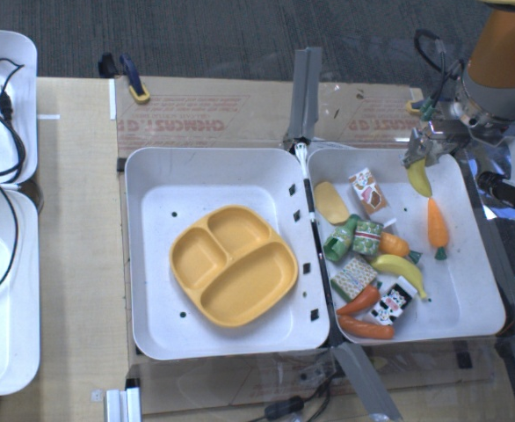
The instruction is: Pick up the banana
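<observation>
My gripper (422,155) hangs over the far right part of the right bin (468,315). A small yellow banana (418,181) dangles from its fingertips with its upper end pinched between them, so the gripper is shut on it. This banana hangs just above the bin floor, left of an orange carrot (437,224). A second, larger banana (402,272) lies among the toy food in the middle of the same bin.
The right bin also holds a tan oval piece (331,202), a small carton (368,192), green packets (352,238), a cracker (354,276), red peppers (366,327) and a cow-print box (391,304). A yellow divided plate (233,264) lies in the left bin (152,192).
</observation>
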### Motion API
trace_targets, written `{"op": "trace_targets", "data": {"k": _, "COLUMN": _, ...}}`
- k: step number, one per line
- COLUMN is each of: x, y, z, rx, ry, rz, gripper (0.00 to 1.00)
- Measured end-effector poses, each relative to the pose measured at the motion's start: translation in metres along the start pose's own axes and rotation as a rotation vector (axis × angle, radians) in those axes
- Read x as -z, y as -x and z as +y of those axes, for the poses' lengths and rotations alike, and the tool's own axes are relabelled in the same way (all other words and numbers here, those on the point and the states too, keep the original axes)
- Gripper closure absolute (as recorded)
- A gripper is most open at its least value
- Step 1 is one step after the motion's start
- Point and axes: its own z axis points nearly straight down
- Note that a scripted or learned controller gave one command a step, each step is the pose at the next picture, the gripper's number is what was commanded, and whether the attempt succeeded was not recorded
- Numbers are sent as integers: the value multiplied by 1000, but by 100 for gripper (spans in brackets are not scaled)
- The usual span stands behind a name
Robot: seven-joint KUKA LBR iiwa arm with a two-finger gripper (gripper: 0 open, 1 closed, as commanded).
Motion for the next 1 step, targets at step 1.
{"op": "trace_targets", "data": {"k": 1, "x": -2, "y": -16, "z": -60, "rx": -142, "ry": -4, "rz": 1, "gripper": 100}}
